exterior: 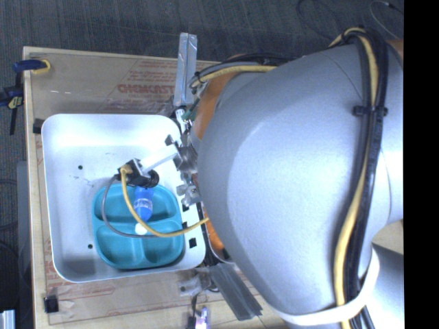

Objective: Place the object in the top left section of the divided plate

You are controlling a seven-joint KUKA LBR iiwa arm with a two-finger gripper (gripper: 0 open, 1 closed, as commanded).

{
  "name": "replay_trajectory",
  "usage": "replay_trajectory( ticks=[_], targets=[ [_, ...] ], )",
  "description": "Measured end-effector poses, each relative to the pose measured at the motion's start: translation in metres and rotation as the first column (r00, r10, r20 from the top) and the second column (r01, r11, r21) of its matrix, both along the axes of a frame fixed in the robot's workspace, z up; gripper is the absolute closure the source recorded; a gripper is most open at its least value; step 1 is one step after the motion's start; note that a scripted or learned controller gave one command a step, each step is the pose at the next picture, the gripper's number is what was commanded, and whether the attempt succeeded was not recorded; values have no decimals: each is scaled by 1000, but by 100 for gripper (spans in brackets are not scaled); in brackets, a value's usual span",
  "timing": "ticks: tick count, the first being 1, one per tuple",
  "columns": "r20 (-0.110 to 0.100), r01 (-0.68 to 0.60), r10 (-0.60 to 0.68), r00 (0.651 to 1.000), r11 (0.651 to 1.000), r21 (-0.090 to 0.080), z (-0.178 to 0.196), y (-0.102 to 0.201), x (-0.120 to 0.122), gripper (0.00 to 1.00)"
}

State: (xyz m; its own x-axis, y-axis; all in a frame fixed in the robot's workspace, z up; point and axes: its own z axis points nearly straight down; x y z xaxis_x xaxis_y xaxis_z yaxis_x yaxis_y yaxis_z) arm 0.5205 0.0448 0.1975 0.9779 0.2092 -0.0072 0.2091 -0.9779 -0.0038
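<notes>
Grey rounded robot arm (295,184) hiding the desk's right side and most of the pincer (184,177), opening impossible to tell, small blue white-tipped object (143,206) on middle rib of blue divided plate (113,249), white bin's (68,149) lower half, blurred red lettering (145,88) unreadable.

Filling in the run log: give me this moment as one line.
arm: reaching in at white bin right edge | blue object: lying on blue divided plate, section unclear | plate: inside that bin
</notes>
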Motion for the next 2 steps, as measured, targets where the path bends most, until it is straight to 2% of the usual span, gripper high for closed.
replay_trajectory(
  ticks=[1,2],
  targets=[
    [0,-199,199,980,980,3,-8,-46,-45,100],
    [1,-620,620,785,785,5,-8,-19,-38,100]
  ],
)
